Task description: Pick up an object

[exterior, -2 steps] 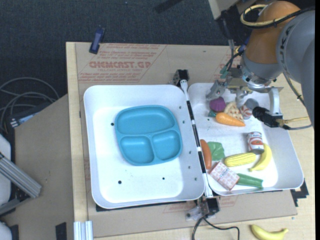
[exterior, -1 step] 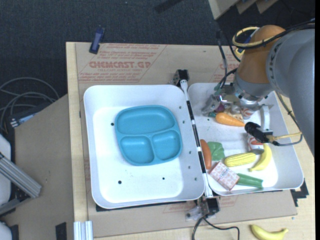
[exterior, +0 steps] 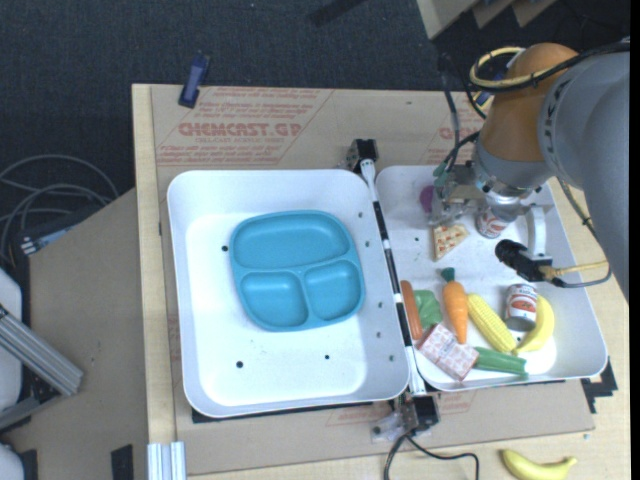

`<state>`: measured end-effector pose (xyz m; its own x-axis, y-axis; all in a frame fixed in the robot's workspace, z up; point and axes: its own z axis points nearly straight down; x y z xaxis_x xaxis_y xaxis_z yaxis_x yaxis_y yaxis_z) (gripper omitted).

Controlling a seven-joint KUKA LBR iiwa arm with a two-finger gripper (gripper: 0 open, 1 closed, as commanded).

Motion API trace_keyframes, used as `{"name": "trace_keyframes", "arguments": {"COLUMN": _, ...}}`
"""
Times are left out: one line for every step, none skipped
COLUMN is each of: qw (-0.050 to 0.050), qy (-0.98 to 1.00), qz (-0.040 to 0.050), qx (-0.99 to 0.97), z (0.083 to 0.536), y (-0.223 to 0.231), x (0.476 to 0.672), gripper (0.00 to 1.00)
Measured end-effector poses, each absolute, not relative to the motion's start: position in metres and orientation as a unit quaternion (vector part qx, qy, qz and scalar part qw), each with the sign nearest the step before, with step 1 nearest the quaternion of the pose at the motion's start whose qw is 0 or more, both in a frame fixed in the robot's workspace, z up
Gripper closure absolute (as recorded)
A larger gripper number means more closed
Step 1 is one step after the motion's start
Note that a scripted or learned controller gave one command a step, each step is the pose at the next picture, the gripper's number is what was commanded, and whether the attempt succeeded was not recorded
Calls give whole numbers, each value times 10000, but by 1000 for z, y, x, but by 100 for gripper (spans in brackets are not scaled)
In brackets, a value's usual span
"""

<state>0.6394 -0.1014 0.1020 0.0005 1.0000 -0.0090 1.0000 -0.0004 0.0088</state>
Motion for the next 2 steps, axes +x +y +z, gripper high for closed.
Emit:
{"name": "trace_keyframes", "arguments": {"qw": 60, "qy": 7069, "qz": 0, "qx": 7073, "z": 102, "y": -101, "x": 639, "gripper": 0}}
{"name": "trace_keyframes", "arguments": {"qw": 3, "qy": 7073, "qz": 4, "qx": 7069, "z": 85, "y": -95, "x": 667, "gripper": 0}}
